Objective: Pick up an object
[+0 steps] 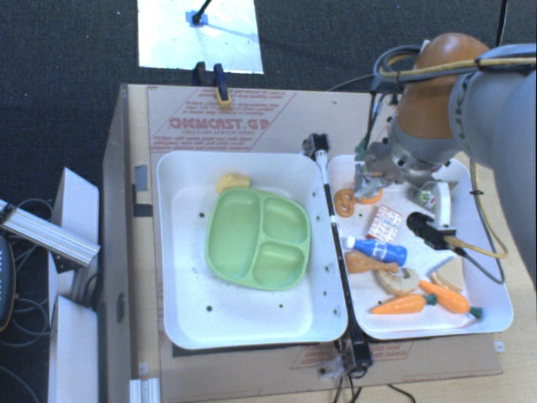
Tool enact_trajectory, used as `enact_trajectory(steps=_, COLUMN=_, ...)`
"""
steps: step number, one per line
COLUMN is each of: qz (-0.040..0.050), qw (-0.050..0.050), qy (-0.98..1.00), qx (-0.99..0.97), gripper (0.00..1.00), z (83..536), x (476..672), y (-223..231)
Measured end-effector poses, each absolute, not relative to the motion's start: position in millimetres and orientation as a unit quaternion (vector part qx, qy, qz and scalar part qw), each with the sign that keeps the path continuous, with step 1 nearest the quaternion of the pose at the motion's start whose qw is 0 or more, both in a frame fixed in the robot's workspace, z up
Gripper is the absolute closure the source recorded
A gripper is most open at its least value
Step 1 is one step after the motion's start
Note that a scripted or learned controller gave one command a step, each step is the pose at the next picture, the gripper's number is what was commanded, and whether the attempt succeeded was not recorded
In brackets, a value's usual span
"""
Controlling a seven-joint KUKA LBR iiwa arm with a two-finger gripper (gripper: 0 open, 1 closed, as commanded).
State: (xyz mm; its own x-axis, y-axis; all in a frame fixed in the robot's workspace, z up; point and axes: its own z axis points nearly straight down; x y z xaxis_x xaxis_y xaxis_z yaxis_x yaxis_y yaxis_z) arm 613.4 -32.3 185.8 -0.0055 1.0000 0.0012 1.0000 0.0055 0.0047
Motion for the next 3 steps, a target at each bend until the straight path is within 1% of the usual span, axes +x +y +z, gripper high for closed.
enact_trajectory(steps=1, qz=-0.0001, qw=0.001, qy=0.707, qx=0.707, gripper=1.00, z=170, x=597.0, y=-88)
enact_trajectory(steps=2, qz=0.0003, qw=0.001, qy=0.708, qx=0.706, gripper=0.00, z=170, x=597.3, y=-87)
enact_trajectory(steps=3, qz=0.0021, qw=0.005, qy=0.708, qx=0.706, gripper=0.00, z=88, x=655.0, y=-88)
